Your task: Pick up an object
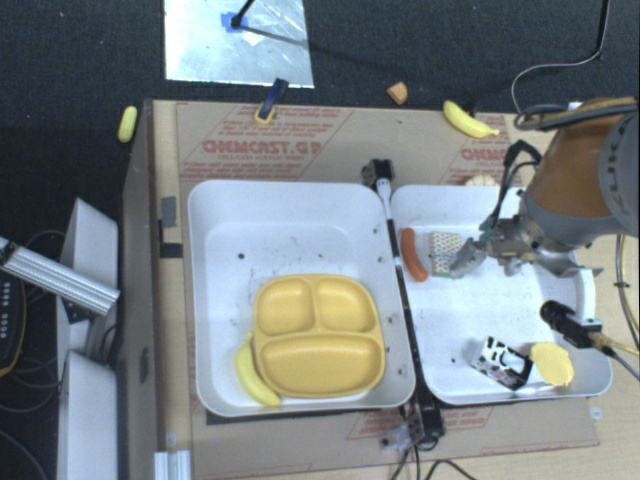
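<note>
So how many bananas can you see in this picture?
3. One banana lies in the left bin, tucked against the yellow divided tray. A second lies behind the right bin. A third lies on the dark floor, far left. The arm may hide others.

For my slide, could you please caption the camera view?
Gripper hovers over a patterned card beside a hot dog.

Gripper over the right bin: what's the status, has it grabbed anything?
Gripper low in right bin, nothing seen held. Hot dog and patterned card beside it. Nothing blocking.
</note>
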Action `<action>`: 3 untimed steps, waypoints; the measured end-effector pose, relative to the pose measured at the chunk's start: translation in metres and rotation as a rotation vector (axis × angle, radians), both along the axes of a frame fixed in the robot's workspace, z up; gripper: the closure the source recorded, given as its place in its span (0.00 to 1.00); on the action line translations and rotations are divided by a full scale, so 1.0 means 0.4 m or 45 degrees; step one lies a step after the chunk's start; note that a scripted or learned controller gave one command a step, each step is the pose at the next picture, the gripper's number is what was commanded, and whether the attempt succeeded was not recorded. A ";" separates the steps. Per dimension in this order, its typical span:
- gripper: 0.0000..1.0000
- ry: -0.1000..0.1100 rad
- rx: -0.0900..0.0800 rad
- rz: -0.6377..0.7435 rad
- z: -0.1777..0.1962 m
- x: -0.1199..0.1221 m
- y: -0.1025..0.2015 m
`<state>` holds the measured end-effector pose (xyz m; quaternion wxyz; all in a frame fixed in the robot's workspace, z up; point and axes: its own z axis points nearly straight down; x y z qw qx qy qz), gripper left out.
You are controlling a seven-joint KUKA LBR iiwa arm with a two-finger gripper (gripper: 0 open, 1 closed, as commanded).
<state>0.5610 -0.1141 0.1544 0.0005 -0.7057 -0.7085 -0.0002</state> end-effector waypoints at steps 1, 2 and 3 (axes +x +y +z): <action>0.00 -0.007 -0.009 -0.006 -0.172 0.086 0.067; 0.00 -0.005 -0.002 0.000 -0.173 0.187 0.075; 1.00 -0.007 -0.003 0.003 -0.146 0.189 0.074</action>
